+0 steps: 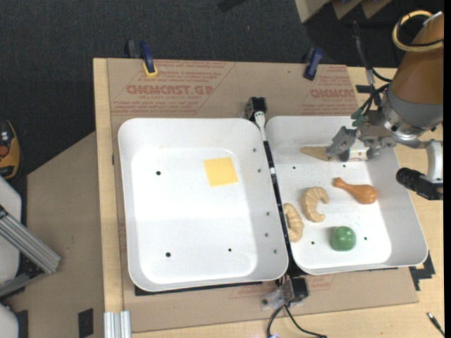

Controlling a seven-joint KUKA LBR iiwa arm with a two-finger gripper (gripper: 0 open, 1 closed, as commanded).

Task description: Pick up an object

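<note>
Where pincer (347,148) hovers — tan wedge (315,152) beside

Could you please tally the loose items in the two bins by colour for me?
Yellow: 1, flat yellow square slice, left bin.
Tan or beige: 3, curled croissant-like piece, ridged pastry-like piece, pointed tan piece by the gripper.
Orange-brown: 1, drumstick-shaped piece.
Green: 1, round green ball.
Total: 6.
</note>
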